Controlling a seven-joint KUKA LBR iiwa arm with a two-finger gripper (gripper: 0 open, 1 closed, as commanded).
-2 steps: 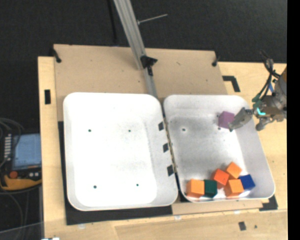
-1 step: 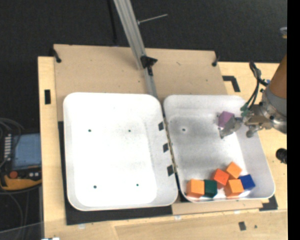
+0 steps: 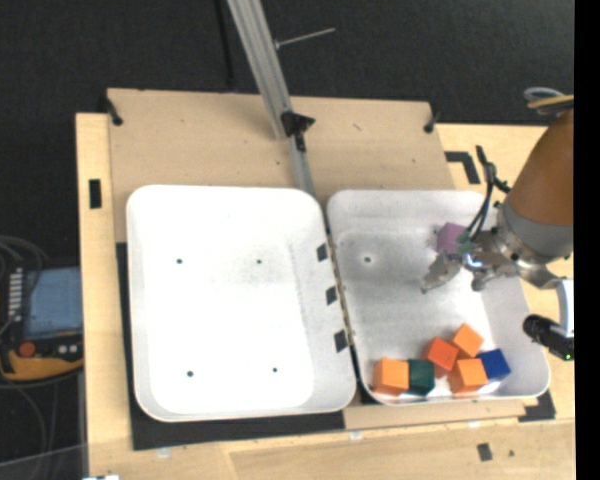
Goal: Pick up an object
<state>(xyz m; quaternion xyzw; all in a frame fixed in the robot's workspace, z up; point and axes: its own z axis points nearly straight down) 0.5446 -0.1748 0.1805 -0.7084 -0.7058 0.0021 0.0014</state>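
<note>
Where gripper hangs, purple block sits just behind.

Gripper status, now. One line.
Gripper: open, fingers spread over the right bin, holding nothing; a purple block lies just beside it.

Partly hidden behind the hand: a purple block in the right bin, only its upper left corner showing. Too blurred to tell whether the hand's fingers touch it. Arm cut off at the picture's right side, above the bin's right rim.
</note>
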